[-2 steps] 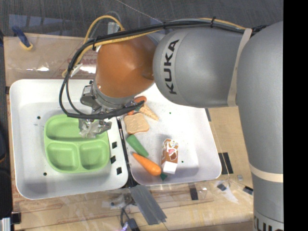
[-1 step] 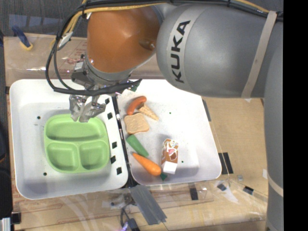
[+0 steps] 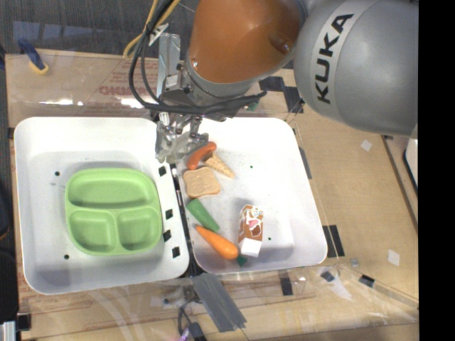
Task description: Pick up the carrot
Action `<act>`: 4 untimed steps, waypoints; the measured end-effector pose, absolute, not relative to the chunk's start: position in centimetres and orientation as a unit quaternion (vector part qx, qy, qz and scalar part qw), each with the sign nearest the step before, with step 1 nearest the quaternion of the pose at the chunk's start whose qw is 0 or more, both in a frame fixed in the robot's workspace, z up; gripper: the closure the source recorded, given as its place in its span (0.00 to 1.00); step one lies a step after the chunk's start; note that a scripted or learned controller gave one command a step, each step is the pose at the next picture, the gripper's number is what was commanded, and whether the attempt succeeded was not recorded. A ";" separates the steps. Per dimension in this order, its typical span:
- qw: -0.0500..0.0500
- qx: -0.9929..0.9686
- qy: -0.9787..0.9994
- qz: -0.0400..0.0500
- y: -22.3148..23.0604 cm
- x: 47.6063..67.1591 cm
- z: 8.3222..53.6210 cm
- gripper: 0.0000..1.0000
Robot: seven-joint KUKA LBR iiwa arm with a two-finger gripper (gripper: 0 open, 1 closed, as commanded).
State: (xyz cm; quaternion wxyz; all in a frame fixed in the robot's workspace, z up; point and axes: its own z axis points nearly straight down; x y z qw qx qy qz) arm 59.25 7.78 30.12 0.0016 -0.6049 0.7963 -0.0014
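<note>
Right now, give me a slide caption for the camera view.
KUKA arm's gripper hovers at the right bin's top-left corner, far from the carrot lying near its front edge.

arm (image 3: pixel 298 34): cut off at top edge | gripper (image 3: pixel 176 144): finger state unreadable | right bin (image 3: pixel 302 190): back rim hidden under arm

Fixed overhead view, slanted down on both bins (image 3: pixel 43 212) (arm (image 3: pixel 355 48) seemingly nearest the lens).
</note>
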 end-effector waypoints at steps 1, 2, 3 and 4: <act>-0.001 -0.581 0.814 0.002 17.9 54.1 22.8 1.00; 0.002 -0.787 0.617 0.000 18.4 56.6 26.0 1.00; 0.000 -0.646 0.763 -0.001 13.5 55.9 28.4 1.00; 0.000 -0.735 0.678 -0.001 9.6 48.5 32.8 1.00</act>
